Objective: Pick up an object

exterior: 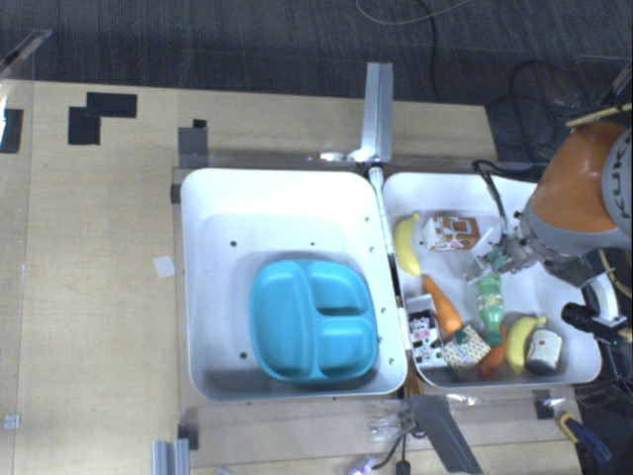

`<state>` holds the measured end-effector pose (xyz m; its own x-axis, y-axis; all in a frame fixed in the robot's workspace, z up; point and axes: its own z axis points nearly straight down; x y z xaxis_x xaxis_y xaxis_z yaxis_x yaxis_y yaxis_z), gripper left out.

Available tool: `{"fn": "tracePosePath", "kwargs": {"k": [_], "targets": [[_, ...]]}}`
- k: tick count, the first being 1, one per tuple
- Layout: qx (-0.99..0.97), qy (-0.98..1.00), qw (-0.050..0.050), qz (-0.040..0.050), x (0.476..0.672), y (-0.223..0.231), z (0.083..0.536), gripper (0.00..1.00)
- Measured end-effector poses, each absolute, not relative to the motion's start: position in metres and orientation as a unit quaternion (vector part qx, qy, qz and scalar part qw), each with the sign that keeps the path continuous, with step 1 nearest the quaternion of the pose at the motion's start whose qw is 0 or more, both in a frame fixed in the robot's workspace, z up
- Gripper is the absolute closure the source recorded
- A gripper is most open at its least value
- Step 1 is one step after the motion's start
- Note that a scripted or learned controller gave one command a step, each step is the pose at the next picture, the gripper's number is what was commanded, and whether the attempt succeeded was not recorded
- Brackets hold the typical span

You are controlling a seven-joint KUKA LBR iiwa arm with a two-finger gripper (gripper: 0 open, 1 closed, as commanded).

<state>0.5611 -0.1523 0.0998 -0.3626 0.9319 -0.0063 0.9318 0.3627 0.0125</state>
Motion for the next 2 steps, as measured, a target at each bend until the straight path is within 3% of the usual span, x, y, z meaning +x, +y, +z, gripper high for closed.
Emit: {"fn": "tracePosePath", "kwargs": {"k": [1, 2], "targets": [[0.570, 0.821, 0.002, 0.0009, 0.6297, -0.1270, 0.2048, 1.00], [0.570, 0.822, 0.001, 0.0005, 0.6296, -0.1271, 0.2045, 0.00]]}}
